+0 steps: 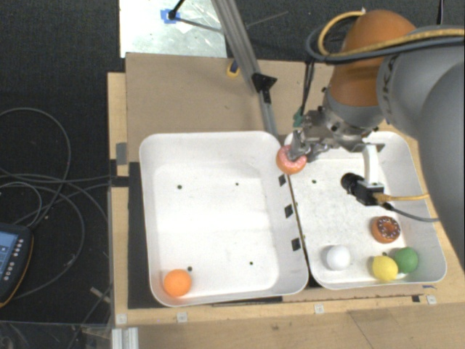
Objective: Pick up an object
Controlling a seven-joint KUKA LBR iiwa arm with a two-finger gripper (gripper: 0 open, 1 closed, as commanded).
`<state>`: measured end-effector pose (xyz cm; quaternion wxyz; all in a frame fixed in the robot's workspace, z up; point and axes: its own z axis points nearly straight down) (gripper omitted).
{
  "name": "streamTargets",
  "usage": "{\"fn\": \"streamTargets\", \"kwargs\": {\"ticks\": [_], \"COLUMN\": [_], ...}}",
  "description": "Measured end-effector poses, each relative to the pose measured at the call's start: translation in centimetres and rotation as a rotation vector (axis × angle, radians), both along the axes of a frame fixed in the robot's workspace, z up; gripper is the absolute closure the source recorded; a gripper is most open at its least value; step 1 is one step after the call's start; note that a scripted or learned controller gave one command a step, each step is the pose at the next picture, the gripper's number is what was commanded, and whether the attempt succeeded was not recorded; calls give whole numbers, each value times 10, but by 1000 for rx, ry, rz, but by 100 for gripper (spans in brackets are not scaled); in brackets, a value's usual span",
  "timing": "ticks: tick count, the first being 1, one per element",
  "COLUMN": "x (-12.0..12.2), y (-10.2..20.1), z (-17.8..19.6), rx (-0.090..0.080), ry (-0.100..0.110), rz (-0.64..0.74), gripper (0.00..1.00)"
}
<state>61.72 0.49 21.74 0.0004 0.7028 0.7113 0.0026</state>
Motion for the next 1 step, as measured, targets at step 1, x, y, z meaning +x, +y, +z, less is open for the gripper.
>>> {"fn": "streamTargets", "kwargs": {"ticks": [1], "x": [17], "y": [49], "z": [14], "rx": [0], "ry": [-1], "rz": [-1], "gripper": [100]}}
